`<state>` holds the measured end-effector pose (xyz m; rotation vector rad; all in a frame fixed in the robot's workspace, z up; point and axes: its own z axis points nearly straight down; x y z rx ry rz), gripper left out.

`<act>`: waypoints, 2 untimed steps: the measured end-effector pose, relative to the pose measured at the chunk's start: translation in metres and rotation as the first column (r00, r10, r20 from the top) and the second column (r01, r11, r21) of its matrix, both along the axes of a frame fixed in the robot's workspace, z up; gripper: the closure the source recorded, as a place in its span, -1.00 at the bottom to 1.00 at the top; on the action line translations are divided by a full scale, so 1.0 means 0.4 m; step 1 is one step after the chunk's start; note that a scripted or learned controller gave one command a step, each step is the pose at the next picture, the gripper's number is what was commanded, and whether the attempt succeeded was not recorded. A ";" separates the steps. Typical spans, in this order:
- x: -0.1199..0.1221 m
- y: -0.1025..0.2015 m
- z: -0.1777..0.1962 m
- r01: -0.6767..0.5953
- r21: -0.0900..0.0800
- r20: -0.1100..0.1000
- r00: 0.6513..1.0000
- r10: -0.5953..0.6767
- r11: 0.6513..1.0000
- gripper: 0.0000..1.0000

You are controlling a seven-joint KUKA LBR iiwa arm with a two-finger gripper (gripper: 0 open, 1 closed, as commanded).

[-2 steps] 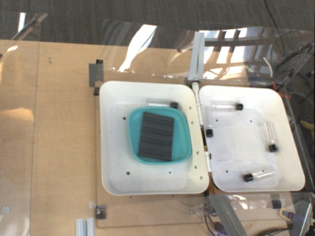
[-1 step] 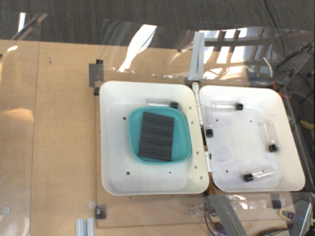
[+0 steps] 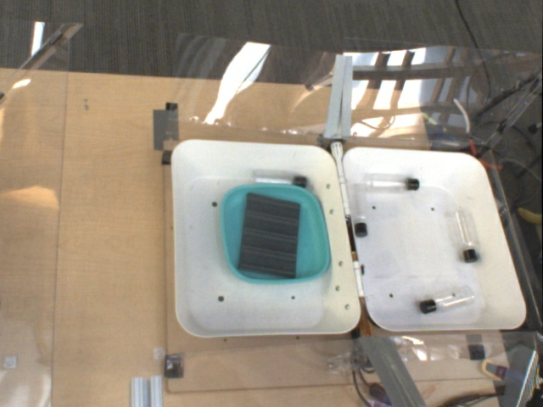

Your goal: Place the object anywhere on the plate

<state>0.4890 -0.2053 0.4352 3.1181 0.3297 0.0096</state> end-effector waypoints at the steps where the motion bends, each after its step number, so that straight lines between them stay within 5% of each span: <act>1: 0.000 0.000 0.000 0.000 0.000 0.000 1.000 0.000 1.000 -1.00; 2: 0.000 0.000 0.000 0.000 0.000 0.000 1.000 0.000 1.000 -1.00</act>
